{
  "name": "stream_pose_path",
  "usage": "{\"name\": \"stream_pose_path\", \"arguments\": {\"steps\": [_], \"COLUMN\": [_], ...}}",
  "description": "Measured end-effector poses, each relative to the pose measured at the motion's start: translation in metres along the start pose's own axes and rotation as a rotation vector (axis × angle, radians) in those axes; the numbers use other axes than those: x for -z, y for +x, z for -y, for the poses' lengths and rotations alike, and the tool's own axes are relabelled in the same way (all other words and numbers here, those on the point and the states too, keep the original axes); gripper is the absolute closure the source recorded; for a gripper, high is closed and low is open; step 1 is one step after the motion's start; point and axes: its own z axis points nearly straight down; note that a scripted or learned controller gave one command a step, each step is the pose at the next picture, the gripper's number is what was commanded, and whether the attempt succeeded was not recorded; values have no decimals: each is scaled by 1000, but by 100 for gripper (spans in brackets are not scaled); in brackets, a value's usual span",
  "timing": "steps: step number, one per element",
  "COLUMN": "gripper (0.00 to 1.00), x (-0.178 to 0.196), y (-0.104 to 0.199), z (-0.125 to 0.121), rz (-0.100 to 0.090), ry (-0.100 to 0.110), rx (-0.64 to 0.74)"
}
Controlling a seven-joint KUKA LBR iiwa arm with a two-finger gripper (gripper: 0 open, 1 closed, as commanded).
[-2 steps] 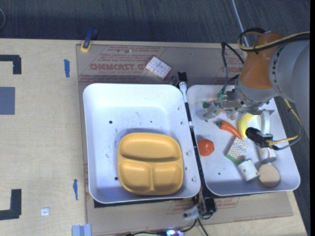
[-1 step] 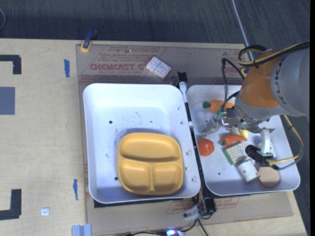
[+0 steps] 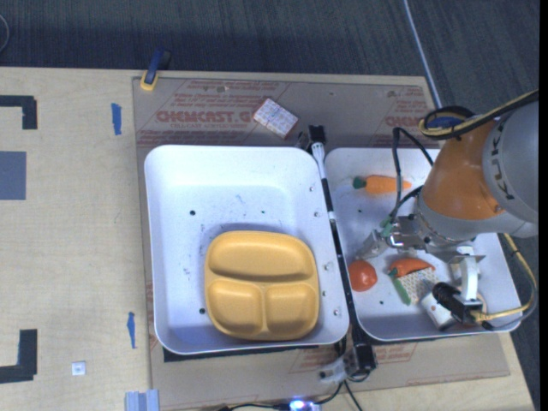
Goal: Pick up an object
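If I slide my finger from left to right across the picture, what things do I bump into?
Blue tape → yellow tray in the left bin → red tomato → robot arm

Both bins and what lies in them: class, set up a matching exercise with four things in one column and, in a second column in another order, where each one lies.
Things:
1. yellow divided tray
2. carrot
3. red tomato
4. gripper

Places:
A. far end of the right bin
B. middle of the right bin, under the arm's orange band
C. near half of the left bin
D. right bin, close to the divide between the bins

Pairs: 1-C, 2-A, 3-D, 4-B
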Motion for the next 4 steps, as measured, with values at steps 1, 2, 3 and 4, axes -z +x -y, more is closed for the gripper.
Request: {"name": "stream_pose_path", "arguments": {"steps": [1, 2, 3, 4], "gripper": [0, 0, 0, 0], "x": [0, 0, 0, 0], "y": [-1, 1, -10, -1], "z": [49, 50, 3, 52], "rz": [0, 1, 0, -1], "ry": [-1, -3, 0, 0], "rx": [0, -1, 0, 0]}}
